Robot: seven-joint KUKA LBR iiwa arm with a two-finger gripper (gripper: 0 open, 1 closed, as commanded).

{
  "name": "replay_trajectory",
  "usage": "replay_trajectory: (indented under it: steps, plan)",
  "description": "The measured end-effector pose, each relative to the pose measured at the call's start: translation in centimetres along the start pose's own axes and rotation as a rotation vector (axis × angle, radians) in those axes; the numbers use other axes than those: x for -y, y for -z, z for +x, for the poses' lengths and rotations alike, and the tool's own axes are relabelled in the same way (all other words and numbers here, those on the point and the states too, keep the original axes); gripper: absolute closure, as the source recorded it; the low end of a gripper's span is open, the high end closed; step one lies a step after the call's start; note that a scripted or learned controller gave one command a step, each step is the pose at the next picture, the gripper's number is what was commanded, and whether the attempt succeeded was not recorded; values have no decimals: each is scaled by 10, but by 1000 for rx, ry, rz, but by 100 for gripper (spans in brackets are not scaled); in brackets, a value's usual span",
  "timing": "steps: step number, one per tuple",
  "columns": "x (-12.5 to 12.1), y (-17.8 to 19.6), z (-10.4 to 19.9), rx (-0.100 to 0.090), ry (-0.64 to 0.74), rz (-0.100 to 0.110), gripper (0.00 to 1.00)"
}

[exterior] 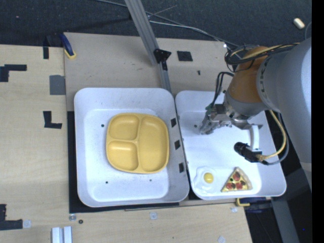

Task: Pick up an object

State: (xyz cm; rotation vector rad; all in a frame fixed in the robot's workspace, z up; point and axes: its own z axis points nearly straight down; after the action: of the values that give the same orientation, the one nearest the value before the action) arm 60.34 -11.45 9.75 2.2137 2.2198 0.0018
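Two small objects lay in the right bin at its near edge: one fried egg and, just beside it, one pizza slice. The end effector hung over the far part of that same bin, well apart from both, with nothing visibly between its fingers, though whether they were spread or closed could not be told. On the tabletop the left bin carried one yellow plate with three compartments.
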Motion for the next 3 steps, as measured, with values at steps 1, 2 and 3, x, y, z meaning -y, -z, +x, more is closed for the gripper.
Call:
replay_trajectory:
  steps: [1,2,3]
  plan:
    - [-7,46,-4,-3,-1,3,100]
    - [-6,95,6,-4,0,3,100]
    - [-7,127,6,-4,-1,3,100]
